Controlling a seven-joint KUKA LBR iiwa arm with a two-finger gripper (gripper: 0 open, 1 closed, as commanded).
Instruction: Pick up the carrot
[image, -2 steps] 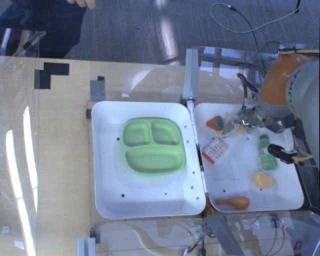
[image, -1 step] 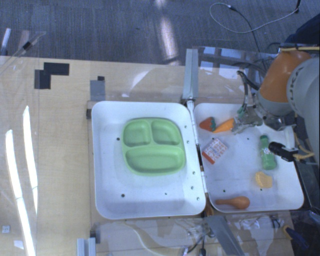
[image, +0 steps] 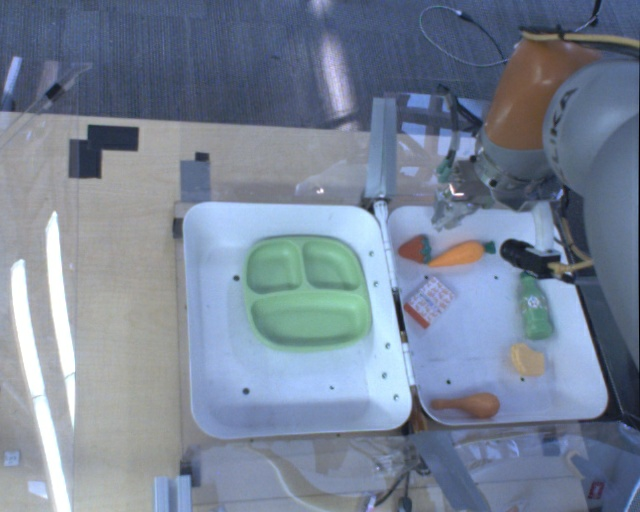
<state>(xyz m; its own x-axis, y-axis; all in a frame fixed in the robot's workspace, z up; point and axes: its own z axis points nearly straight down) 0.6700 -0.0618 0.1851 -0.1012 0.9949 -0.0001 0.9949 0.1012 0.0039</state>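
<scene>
Lying orange and green-tipped, the carrot (image: 457, 255) sits near the end effector (image: 449, 207), its grip state unclear.

- white bins: two, side by side, the left bin (image: 215, 400) and the right bin (image: 480, 350).
- green divided plate (image: 305, 295): one, with three compartments, in the left bin.
- carrot (image: 458, 255): one, orange with a green tip, in the right bin.
- small red item (image: 413, 248) with a green top: one.
- red-and-white patterned packet (image: 430, 300): one.
- green bottle (image: 535, 308): one.
- yellow chunk (image: 527, 360): one.
- orange-brown pear-shaped item (image: 468, 405): one.
- loose things in the right bin: six in all; in the left bin: one.
- robot arm (image: 590, 110): one, bearing one gripper (image: 452, 210).
</scene>
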